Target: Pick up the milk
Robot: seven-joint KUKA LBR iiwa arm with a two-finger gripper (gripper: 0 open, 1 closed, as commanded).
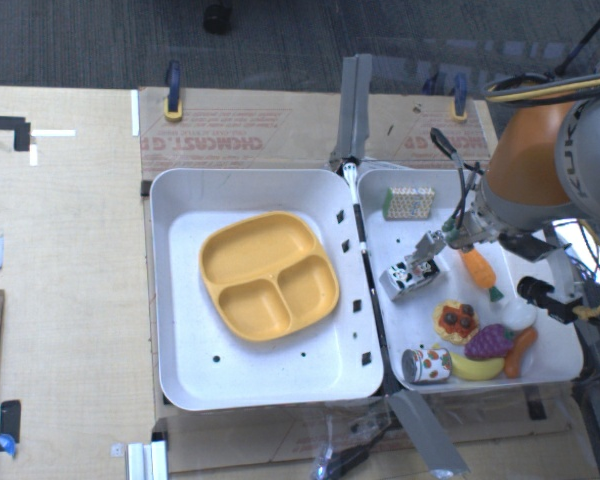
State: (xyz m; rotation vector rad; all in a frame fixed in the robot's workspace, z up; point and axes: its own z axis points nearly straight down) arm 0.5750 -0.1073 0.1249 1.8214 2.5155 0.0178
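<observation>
The milk carton [408, 277] lies tipped on its side on the floor of the right-hand bin [560, 368], white with black cow patches, a little way in from the divider wall it shares with the left bin [170, 298]. Between the carton and that wall there is a strip of bare white floor, and more bare floor runs from the carton up toward the bin's far edge.

The gripper [432, 251] reaches in from the right and sits at the carton's upper right end; its fingers appear to close on that end of the carton, though the dark mechanism blurs into the carton's patches and the exact grip is hard to make out. The grey arm with its orange band [525, 158] hangs over the bin's far right corner.

Around the carton: a green-and-white speckled block [409, 203] lies beyond it near the far wall. A carrot [479, 268] lies just to its right, close under the wrist. Nearer the front, a small pizza slice [457, 321], purple grapes [490, 341], a banana [476, 367], a second carrot [521, 350] and a tin can [426, 364] crowd the front corner.

In the left bin, well apart from the carton, rests a yellow divided plate [269, 275].
</observation>
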